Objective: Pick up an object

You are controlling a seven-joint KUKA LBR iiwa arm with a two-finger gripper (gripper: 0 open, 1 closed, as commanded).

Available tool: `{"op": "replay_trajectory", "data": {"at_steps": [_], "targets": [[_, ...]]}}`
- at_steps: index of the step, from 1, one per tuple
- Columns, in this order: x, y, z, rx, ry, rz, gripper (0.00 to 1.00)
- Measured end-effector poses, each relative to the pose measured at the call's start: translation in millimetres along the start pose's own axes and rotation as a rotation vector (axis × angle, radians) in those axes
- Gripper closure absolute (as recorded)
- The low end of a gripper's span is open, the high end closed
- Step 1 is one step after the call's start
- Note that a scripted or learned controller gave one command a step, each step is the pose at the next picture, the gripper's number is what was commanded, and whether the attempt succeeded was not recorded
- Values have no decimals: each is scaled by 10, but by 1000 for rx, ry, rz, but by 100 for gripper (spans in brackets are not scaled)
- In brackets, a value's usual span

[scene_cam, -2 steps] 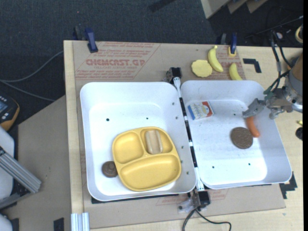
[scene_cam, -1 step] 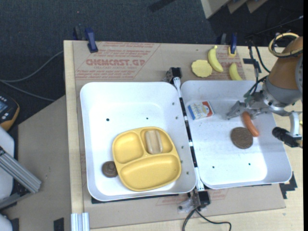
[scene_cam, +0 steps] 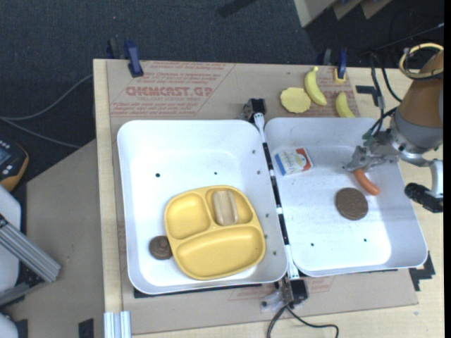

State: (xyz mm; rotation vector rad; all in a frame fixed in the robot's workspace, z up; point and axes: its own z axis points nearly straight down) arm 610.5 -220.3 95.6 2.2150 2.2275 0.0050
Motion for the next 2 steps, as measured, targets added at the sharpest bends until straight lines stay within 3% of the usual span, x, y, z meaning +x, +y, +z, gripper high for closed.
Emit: {"op": "replay_trajectory", "data": {"at_steps": [1,2], "targets": [[695,193,117,4,0,-1,100],[1589,-219,-956,-4,0,-3,100]]}}
